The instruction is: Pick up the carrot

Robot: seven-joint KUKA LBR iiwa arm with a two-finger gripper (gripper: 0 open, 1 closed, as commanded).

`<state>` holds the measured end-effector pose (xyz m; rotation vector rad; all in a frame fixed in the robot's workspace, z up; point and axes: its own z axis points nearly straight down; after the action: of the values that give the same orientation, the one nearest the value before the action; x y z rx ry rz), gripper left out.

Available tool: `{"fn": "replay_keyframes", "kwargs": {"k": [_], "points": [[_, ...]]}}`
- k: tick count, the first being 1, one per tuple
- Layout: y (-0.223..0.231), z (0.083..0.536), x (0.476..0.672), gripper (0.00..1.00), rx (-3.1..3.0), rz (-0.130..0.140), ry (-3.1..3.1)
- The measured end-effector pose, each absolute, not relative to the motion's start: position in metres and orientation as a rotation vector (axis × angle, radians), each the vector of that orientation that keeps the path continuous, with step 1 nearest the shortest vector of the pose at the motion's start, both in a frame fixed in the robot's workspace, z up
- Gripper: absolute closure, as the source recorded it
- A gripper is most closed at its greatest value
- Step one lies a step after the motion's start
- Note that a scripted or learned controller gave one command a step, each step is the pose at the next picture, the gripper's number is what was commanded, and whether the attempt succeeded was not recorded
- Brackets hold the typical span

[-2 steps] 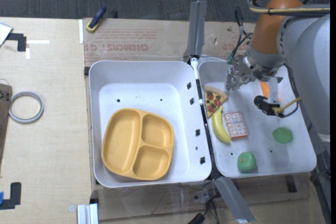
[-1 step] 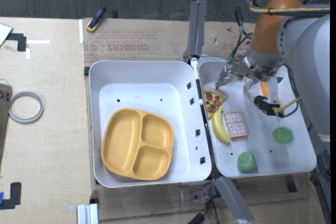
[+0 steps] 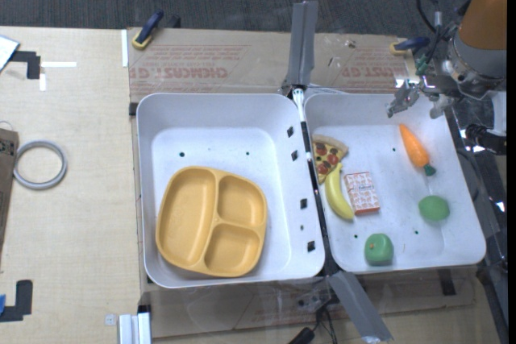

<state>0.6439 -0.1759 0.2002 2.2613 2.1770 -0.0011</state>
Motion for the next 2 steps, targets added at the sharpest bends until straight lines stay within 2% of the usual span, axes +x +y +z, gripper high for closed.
{"fn": "replay_keyframes", "kwargs": {"k": [1, 2], "points": [[-0.210, 0.092, 0.635, 0.00, 2.172, 0.006, 2.276], [-0.212, 0.102, 0.635, 1.00, 2.168, 0.003, 2.272]]}}
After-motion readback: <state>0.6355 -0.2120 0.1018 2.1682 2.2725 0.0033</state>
